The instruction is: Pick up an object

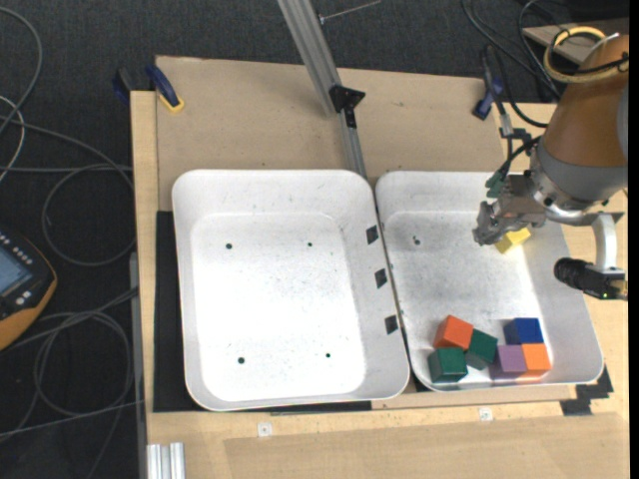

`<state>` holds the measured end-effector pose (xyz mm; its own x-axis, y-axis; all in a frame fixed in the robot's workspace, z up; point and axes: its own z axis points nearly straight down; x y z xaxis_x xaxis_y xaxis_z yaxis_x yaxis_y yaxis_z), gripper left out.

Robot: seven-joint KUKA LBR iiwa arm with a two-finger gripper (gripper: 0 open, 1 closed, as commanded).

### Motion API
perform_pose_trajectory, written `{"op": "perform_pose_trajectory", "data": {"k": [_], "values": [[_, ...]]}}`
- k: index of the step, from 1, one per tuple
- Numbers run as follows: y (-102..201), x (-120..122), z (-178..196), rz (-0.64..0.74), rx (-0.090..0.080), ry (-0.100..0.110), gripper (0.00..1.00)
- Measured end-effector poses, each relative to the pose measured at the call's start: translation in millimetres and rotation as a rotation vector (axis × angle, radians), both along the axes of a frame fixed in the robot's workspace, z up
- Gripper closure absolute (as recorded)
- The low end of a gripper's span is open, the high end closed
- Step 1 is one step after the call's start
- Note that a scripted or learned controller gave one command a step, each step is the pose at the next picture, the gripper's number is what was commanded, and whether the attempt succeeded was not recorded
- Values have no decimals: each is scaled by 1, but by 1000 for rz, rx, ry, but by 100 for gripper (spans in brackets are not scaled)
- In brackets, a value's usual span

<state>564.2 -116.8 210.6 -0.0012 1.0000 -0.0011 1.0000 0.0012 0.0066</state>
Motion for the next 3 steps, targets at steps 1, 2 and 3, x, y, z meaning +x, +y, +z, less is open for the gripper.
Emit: {"op": "perform_pose_trajectory", "data": {"k": [1, 2, 3], "values": [[0, 1, 18, 0, 1, 2, 100], [53, 7, 31, 6, 3, 3, 100], [110, 5, 28, 6, 4, 8, 100]]}}
